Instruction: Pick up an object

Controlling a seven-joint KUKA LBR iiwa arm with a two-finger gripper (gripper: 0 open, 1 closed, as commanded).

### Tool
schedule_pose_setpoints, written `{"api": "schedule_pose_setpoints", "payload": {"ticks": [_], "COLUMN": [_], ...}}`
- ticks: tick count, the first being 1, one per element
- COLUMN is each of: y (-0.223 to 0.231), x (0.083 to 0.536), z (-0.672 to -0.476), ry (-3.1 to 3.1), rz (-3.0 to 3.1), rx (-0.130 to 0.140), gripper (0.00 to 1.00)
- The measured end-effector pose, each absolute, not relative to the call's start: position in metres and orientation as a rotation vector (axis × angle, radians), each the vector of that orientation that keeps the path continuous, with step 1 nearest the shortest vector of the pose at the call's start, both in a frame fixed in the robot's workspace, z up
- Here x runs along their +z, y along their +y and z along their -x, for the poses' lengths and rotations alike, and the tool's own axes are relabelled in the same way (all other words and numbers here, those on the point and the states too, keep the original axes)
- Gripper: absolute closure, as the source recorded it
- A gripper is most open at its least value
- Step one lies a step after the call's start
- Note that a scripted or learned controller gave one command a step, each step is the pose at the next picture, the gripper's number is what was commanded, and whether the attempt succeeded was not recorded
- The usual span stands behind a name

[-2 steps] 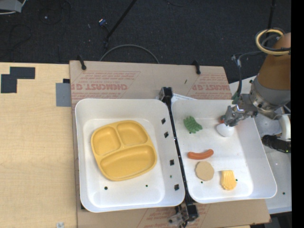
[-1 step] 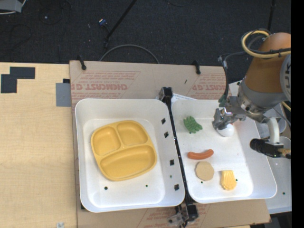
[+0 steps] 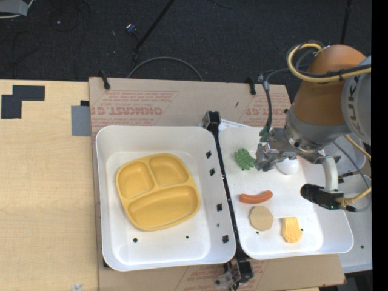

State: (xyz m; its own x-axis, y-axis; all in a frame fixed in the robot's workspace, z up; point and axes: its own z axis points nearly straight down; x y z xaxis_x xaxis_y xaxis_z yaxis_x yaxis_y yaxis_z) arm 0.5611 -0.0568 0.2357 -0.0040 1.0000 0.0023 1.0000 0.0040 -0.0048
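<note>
Gripper (image 3: pixel 265 160) hovers just beside the green toy (image 3: pixel 245 159) (can't tell how the jaws stand); it should centre over it before descending.

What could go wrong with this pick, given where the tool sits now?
1. The tool sits low in the right bin, beside the green toy; closing off-centre could nudge it away rather than grasp it.
2. That toy lies near the divider between bins, so a push could wedge it there.
3. The sausage, tan disc and yellow piece lie close together; a descent there could catch two.
</note>
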Motion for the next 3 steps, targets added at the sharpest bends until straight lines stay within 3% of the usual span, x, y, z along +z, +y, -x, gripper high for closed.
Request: {"api": "schedule_pose_setpoints", "payload": {"ticks": [3], "y": [0.093], "x": [0.218], "z": [-0.536], "ry": [-2.225], "rz": [2.211], "rx": [0.004], "gripper": [1.00]}}
